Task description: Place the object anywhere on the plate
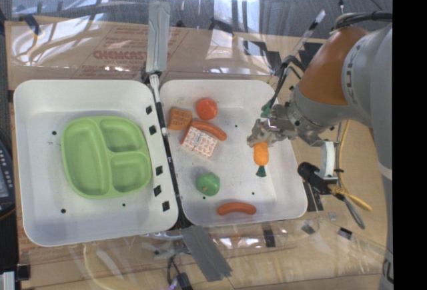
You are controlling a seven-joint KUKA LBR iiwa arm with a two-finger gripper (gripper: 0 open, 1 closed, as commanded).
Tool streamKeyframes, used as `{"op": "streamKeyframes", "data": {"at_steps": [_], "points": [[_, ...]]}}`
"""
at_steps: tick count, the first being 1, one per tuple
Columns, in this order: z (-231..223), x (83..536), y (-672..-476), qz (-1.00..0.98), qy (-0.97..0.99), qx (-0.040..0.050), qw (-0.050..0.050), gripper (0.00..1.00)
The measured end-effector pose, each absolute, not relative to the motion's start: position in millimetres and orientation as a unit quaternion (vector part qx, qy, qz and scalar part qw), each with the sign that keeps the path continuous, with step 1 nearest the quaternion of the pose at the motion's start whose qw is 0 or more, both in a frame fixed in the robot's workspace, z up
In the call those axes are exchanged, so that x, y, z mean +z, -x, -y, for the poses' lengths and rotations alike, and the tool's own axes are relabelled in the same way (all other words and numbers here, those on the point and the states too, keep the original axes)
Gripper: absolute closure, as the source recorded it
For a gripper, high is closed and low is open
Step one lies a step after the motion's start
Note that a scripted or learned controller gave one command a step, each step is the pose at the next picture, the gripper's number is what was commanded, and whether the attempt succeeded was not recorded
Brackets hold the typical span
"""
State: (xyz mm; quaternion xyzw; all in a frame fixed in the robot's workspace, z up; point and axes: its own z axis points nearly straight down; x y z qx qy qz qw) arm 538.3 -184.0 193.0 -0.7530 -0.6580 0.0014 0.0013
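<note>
While over the right bin (pixel 287 179), claw (pixel 259 139) above carrot (pixel 261 157), touching its top.

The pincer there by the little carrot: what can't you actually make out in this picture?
- Pincer: the camera view looks down on its dark body, so whether it grips the carrot just below cannot be told.
- Arm: cut off at the right side.
- Patterned box: print too small to read.
- Far bench: washed out by glare on plastic sheeting.
</note>
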Motion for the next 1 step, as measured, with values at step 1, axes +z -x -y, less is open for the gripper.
{"op": "streamKeyframes", "data": {"at_steps": [1], "points": [[78.3,189.4,-543.8,0.723,0.691,0.0021,0.003,1.00]]}}
